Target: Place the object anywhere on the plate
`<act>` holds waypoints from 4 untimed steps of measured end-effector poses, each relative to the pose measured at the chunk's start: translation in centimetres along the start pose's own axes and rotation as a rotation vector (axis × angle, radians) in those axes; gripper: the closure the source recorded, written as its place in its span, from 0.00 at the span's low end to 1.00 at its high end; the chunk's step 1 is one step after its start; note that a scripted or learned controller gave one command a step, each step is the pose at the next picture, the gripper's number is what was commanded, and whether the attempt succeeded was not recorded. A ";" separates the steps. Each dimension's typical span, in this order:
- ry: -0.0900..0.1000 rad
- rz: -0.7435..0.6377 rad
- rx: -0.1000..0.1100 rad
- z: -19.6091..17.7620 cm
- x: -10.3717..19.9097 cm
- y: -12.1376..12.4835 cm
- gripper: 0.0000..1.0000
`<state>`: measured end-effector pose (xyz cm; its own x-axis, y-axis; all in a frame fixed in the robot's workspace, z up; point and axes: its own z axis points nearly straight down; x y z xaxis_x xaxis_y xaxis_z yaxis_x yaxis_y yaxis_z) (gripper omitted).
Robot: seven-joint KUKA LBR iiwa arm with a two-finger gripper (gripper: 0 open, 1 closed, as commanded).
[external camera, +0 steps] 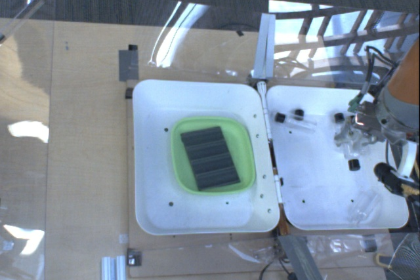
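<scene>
the big wooden bench point(79, 160) takes up most of the picture. two white bins sit on it side by side. the left bin point(151, 206) is in the middle of the frame and the right bin point(315, 206) is at the right.

the grey and orange arm point(400, 85) comes in at the right edge, over the right bin.

a green plate point(244, 141) lies in the middle of the left bin. a dark grey block point(209, 158) with ridges lies flat on the plate, a bit tilted, all inside its rim. if the block is the thing to place, the job looks done.

the gripper point(351, 138) hangs over the right side of the right bin, well apart from the plate. it is a small shiny blur, so i cannot tell if it is open or closed. nothing looks held in it.

some tiny clear tubes with black caps lie in the right bin. one tube point(289, 118) is near the upper left of that bin. another tube point(364, 206) is near the lower right.

what could go wrong? the gripper is near the tubes, so it could bump one and make it roll. the tubes are small, round and see-through, so a grab could miss or slip. if the arm went back to the plate, it could push the block off.
</scene>
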<state>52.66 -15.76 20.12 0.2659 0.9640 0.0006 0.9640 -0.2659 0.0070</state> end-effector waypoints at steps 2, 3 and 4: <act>-0.002 0.069 0.001 -2.7 -2.7 1.1 0.00; -0.001 0.078 0.001 -3.4 -3.2 0.5 0.00; -0.002 0.142 -0.003 -8.3 -4.2 -1.4 0.00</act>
<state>50.16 -19.40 28.43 0.3998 0.9166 0.0000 0.9165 -0.3998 0.0096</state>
